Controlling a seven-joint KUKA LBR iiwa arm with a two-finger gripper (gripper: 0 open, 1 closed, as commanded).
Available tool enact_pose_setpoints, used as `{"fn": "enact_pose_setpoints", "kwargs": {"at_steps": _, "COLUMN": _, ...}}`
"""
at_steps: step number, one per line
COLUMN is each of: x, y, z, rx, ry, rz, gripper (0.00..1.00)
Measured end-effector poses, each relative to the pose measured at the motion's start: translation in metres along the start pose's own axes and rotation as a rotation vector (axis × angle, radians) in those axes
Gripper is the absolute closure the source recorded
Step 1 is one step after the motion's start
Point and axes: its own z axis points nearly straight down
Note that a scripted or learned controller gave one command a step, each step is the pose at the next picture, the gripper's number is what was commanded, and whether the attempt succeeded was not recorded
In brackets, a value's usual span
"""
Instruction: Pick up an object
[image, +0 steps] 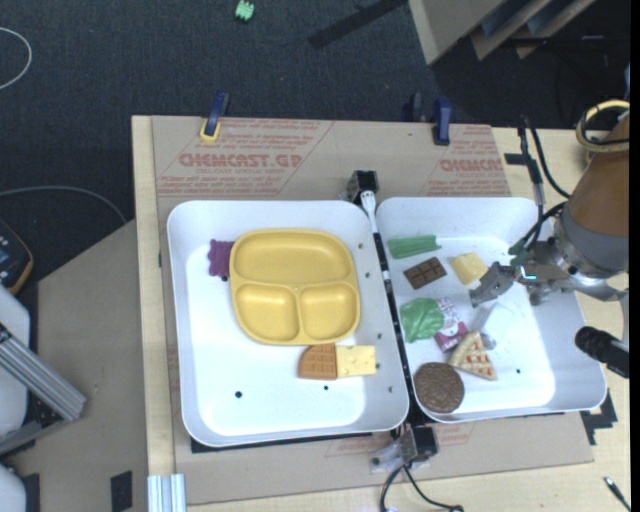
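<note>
Where the hand (492, 290) hovers, green strip (413, 245) lengthwise left-right

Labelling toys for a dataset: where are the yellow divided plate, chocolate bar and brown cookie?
yellow divided plate (295, 258), camera view, large top compartment.
chocolate bar (426, 271), camera view, centre.
brown cookie (439, 387), camera view, middle.

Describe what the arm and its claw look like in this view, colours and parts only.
The arm enters from the right: a rounded orange-brown band sits above a grey wrist section. Black cables run along its upper side. The claw is dark grey metal, built of slim angular parts, with a small bluish-white glint near its base. I can read no markings on it.
</note>
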Motion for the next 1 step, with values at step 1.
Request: {"fn": "enact_pose_setpoints", "kwargs": {"at_steps": 1, "x": 0.0002, "y": 0.003, "z": -0.0069, "rx": -0.014, "ry": -0.002, "rz": -0.003, "gripper": 0.0}}
